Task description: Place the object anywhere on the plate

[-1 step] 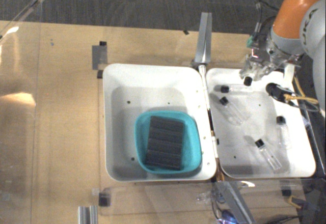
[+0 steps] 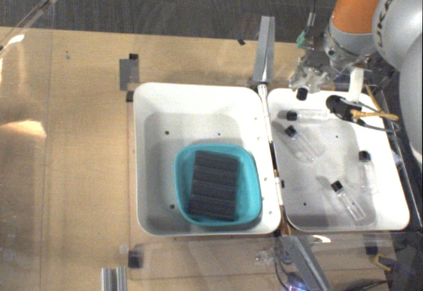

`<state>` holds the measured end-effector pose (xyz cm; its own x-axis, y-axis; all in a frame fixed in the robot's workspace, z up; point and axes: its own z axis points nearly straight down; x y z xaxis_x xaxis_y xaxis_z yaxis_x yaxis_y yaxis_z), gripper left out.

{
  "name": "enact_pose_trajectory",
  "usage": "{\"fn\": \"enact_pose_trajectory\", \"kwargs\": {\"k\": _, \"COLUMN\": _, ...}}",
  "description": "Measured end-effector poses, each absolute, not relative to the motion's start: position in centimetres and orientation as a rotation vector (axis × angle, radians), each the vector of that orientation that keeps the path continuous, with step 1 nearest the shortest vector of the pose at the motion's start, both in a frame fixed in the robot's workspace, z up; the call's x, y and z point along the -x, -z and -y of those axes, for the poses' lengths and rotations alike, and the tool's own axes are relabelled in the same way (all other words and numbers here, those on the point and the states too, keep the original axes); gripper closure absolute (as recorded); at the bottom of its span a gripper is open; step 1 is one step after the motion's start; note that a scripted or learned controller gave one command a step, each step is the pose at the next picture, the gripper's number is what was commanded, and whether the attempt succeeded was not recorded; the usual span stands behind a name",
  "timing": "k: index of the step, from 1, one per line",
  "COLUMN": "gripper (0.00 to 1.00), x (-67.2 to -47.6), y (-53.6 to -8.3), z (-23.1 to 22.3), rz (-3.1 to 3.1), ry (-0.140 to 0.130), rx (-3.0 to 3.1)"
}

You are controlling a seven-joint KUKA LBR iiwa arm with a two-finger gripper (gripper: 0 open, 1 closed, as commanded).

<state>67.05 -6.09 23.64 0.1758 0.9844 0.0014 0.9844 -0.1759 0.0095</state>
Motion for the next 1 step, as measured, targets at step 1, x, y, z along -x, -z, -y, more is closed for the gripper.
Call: {"fn": "enact_pose_trajectory", "kwargs": {"k": 1, "gripper": 1.00, "x": -59.42, "y": -18.41, "z": 0.20, "rz": -2.018, "ry": -0.003, "rx": -2.408}}
